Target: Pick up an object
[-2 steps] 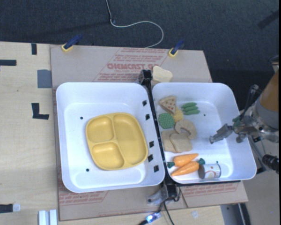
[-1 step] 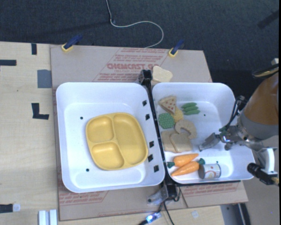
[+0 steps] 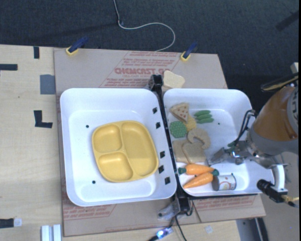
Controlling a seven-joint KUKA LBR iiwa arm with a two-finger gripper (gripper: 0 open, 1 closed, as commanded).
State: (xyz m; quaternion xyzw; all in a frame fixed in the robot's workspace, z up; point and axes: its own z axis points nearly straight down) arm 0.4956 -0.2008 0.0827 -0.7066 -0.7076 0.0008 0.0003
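The pincer point(image 3: 226, 153) hangs low over the right bin point(image 3: 241, 97), near its right wall; whether it stands apart or together cannot be told, as the wrist blocks it. No thing shows gripped in it.

The right bin holds the pickable toys. Two carrots point(image 3: 198, 173) lie side by side at the near edge, with a small can point(image 3: 224, 182) on its side just right of them. Farther back sit a tan flat piece point(image 3: 195, 140), a green ridged piece point(image 3: 178, 129), a wedge like a sandwich slice point(image 3: 179, 111) and a green pod point(image 3: 203, 116). The left bin point(image 3: 70, 104) carries a yellow divided plate point(image 3: 124, 150).

The carrots are nearest the pincer. They look like light, hard, smooth plastic, so they may slip or roll; a grip across the thick middle, square to the long axis, seems safest. The can would likely roll too, and is best taken across its round sides. The flat piece offers little edge to catch.
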